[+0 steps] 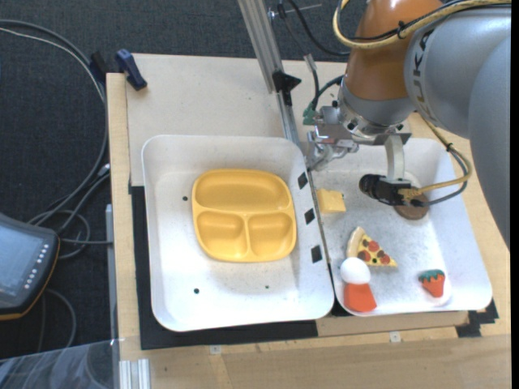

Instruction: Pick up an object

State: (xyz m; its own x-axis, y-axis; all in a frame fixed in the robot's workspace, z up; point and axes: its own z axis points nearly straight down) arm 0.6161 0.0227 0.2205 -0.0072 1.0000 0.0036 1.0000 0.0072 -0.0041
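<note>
My gripper (326, 149) hangs over the back left corner of the right bin (466, 241), close to the wall between the two bins. Just in front of it a pale yellow cheese square (331, 201) lies flat on the bin floor, apart from the gripper. Further forward lie a pizza slice (371, 250), a white egg (354, 270) touching an orange piece (362, 297), and a red strawberry (434, 283). A brown round piece (412, 210) sits to the right of the cheese. I see nothing held in the gripper.
The left bin (162, 217) holds a yellow divided plate (243, 215). A slanted metal pole (263, 31) rises behind the bins, near the gripper. A blue clip (130, 67) lies at the bench's back left corner.
</note>
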